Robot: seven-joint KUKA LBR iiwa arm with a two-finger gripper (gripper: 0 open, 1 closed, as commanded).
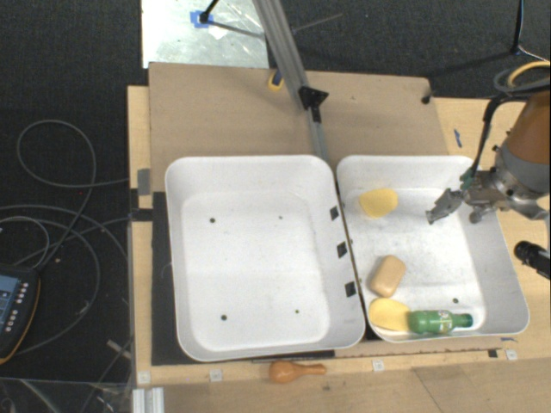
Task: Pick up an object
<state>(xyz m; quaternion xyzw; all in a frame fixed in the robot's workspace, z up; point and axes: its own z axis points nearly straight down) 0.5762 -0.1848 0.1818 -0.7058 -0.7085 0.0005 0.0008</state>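
Open and empty, end effector (457, 208) hovers right of the yellow object (378, 202) in the right bin (508, 304).

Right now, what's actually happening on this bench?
A grey arm reaches in from the right, its gripper over the upper right part of the right bin, with nothing between its jaws. That bin holds a yellow piece near its top left, a tan block lower down, and another yellow piece beside a green bottle along its near edge. A small tan object lies on the bench outside the bins.
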